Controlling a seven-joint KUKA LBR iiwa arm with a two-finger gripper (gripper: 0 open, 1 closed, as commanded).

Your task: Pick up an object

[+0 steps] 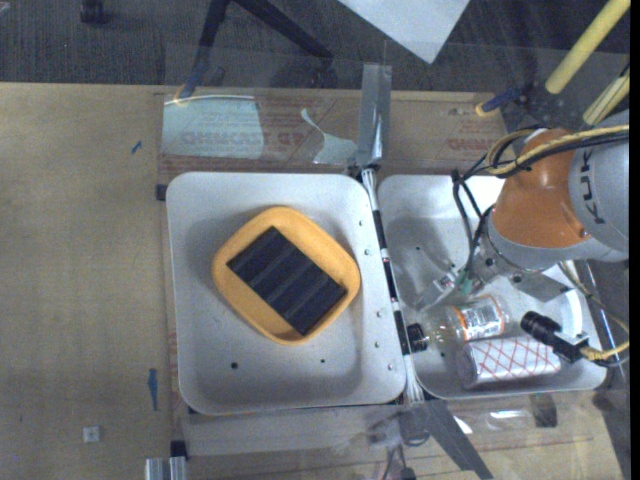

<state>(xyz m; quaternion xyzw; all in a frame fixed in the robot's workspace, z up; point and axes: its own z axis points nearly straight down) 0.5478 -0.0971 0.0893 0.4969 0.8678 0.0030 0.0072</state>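
My gripper (pixel 452 286) hangs low over the middle of the right bin (pixel 425 208), under the grey arm with its orange band (pixel 535 203). Just below it a small clear bottle (pixel 472 322) with an orange label lies on its side, its dark cap pointing left toward the bin's wall. A red-and-white checked packet (pixel 512 358) lies along the front of the same bin, touching the bottle. Nothing is visible between my gripper and the bottle. In the left bin (pixel 195 358) rests a yellow rounded tray-like object (pixel 286 273) with a black ribbed panel on top.
A metal divider (pixel 385 268) separates the two bins. Taped plastic sheeting (pixel 230 128) lies on the bench behind the left bin. An office chair base (pixel 215 8) stands on the floor beyond the bench.
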